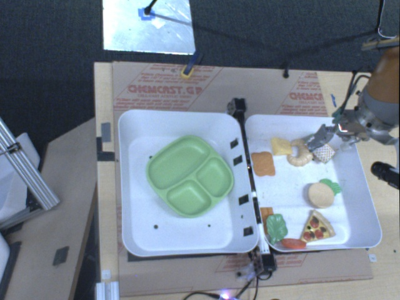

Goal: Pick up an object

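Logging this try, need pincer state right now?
Pincer: over the right bin, its tip beside the beige ring-shaped toy. Open or shut cannot be told, and no object is seen between its tips.

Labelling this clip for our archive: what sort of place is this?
Probably a robotics lab test bench: two white bins on a board, toy food like a pizza slice, and a robot gripper reaching in.
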### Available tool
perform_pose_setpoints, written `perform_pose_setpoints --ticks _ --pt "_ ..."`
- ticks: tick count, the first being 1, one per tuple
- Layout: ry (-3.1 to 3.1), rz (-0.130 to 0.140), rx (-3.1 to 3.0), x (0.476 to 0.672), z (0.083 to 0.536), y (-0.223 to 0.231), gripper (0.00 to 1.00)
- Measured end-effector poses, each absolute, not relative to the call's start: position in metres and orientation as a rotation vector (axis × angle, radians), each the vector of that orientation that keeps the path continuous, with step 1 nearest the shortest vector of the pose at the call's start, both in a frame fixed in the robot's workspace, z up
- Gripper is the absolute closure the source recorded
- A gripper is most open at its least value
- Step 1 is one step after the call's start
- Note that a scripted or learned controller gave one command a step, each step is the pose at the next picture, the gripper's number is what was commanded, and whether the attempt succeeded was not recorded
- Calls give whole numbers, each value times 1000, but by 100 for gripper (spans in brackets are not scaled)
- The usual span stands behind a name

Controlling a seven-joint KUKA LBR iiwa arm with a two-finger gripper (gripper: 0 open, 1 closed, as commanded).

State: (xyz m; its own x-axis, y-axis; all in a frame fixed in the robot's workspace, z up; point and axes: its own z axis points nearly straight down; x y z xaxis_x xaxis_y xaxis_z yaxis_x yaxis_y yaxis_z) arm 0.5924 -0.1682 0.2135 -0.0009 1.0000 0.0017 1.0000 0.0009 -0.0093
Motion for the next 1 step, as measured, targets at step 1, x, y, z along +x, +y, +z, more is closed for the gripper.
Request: perform_pose_setpoints --ticks 1 --pt "-2226 -1 -2219 595 220 -168 0"
